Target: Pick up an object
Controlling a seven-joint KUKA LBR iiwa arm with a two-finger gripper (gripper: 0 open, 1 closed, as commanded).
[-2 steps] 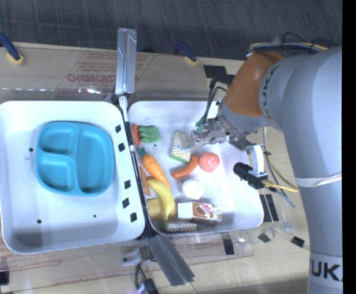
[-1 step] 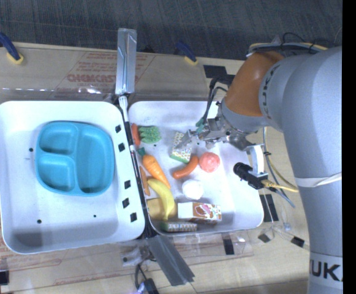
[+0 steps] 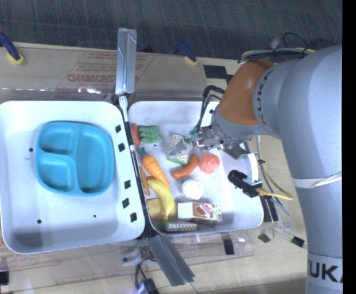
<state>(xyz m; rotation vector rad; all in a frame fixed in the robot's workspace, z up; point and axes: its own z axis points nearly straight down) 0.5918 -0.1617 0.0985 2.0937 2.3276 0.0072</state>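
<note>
Jumbled toy foods point(image 3: 165, 182) in right bin point(image 3: 239, 216)

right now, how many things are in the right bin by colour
Right bin, as far as the view shows:
orange: 2, carrot and sausage-like piece
yellow: 1, banana
red: 1, round fruit
white: 1, ball
green: 1, leafy piece
brown: 1, carton
total: 7

grey arm point(image 3: 309, 133), orange band point(image 3: 242, 94)

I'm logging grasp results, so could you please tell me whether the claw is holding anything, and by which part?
It cannot be told. The claw is low in the right bin, beside the sausage and red ball, but the wrist hides any hold.
</note>
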